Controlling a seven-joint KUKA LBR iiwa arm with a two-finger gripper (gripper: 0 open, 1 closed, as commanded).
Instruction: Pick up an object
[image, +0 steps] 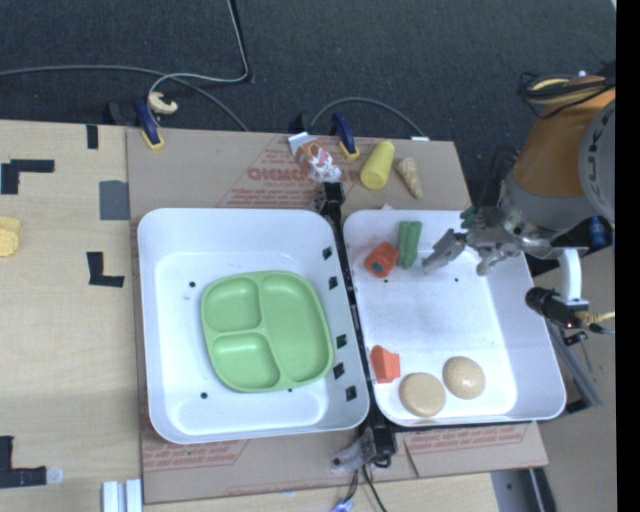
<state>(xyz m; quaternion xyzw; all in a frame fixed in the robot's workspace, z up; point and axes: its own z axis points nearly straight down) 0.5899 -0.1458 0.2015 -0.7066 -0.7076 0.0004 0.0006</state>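
Green divided plate (265, 330) lies flat in left bin (160, 300). Right bin (500, 320) holds orange cylinder (380, 261) beside green block (409, 243) at far end; orange block (385, 362) and two tan rounds (443, 386) at near end. Pincer (462, 254) hangs over right bin's far right, fingers spread wide, nothing between them

From my remote seat, I saw two bins side by side. The left bin (165, 300) held a divided plate (266, 330) at its middle. In the right bin (520, 340), a cylinder (380, 260) lay just left of a block (409, 243) at the far end; a small block (385, 362) and two round pieces (422, 393) (464, 377) sat near the front. Beyond the bins lay a bottle (377, 165) and a cone (411, 177).
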